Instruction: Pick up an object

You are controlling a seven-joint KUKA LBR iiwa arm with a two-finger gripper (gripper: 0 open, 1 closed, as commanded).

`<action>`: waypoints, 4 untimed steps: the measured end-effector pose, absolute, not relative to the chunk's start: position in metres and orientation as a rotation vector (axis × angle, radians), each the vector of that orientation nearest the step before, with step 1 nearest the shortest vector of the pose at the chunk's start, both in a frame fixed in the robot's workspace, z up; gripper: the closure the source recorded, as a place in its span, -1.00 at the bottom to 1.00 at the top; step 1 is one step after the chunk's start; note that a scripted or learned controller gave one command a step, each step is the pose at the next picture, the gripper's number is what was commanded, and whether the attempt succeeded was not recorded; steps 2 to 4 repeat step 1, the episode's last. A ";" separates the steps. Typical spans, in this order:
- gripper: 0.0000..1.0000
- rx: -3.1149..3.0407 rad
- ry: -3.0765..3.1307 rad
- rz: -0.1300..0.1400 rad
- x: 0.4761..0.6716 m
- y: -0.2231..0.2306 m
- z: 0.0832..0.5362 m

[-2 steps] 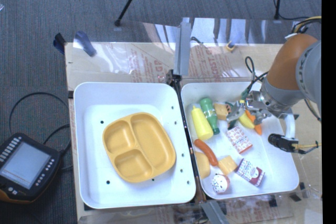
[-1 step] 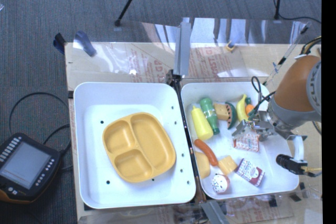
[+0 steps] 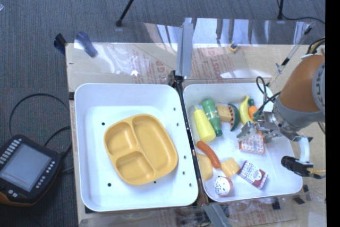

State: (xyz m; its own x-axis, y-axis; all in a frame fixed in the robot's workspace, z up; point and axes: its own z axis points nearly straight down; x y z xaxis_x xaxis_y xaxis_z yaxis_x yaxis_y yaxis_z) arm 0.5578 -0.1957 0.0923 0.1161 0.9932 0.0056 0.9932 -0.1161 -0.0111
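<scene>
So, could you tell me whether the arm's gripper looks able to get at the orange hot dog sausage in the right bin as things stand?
Probably yes. The orange hot dog sausage lies flat and uncovered in the right white bin, nothing on top of it. The gripper hovers nearby; only the yellow cheese wedge lies close beside it.

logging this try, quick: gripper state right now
gripper: down in the right bin, over a small red and white packet; open or shut cannot be told.
</scene>
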 end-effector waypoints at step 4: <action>1.00 -2.389 -2.041 -0.004 0.553 -0.142 0.184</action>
